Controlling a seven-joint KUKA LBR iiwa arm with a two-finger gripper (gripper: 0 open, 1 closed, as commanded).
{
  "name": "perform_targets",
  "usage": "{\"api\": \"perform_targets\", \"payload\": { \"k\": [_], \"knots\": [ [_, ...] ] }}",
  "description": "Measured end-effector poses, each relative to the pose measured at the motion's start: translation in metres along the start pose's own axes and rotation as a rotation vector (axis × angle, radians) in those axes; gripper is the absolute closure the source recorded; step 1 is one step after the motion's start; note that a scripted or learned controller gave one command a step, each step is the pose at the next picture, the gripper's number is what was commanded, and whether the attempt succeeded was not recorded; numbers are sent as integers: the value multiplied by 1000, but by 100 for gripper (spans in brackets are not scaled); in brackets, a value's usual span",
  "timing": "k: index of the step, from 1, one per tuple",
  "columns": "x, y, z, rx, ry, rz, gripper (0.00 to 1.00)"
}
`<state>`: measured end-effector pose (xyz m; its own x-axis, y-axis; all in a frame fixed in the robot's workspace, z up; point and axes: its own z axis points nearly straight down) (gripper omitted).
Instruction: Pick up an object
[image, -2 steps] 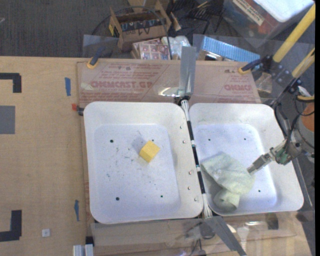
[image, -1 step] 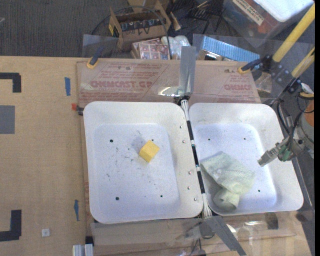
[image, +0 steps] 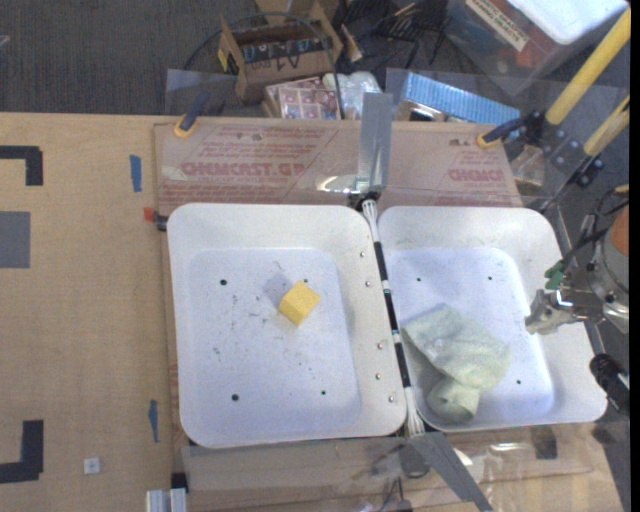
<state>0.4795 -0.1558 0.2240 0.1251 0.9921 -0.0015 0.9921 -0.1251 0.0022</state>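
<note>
A small yellow block (image: 298, 303) lies near the middle of the left bin (image: 200, 240). In the right bin (image: 470, 235), a crumpled pale green cloth (image: 457, 350) lies toward the front left, with a rolled end (image: 455, 398) near the front wall. My gripper (image: 556, 303) hangs over the right bin's right rim, well to the right of the cloth, with nothing seen between its fingers.
A metal divider (image: 372, 150) stands upright behind the seam between the bins. Cardboard sheets (image: 250, 165) lean behind both bins. Yellow clamps (image: 185, 125) hold the back corners. Boxes and clutter (image: 300, 95) lie on the floor beyond.
</note>
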Motion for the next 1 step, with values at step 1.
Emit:
{"api": "perform_targets", "payload": {
  "k": [1],
  "knots": [
    [-1, 1, -10, -3, -1, 1, 100]
  ]
}}
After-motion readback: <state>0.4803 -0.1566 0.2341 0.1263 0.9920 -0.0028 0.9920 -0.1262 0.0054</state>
